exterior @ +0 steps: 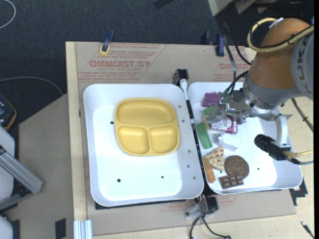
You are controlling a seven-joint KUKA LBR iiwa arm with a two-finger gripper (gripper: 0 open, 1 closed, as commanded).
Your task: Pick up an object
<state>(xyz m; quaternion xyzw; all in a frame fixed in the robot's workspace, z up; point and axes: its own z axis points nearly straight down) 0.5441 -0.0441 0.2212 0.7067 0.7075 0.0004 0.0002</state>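
My gripper (223,112) reaches down into the right bin (284,176) near its upper left, above a heap of small things. Beneath and beside it lie a purple toy (212,98), a pink-and-white packet (225,126) and a green bar (203,135). Lower in the same bin rest a waffle-like piece (216,159), a brown round cookie (236,165) and a brown chocolate square (231,181). The fingers are lost among the clutter, and nothing can be seen between them.
A yellow divided plate (147,125) lies in the left bin (134,183). The bins' shared wall runs just left of the gripper. An orange stick (209,174) lies along the right bin's left wall. Clamps stand at the bench's far edge.
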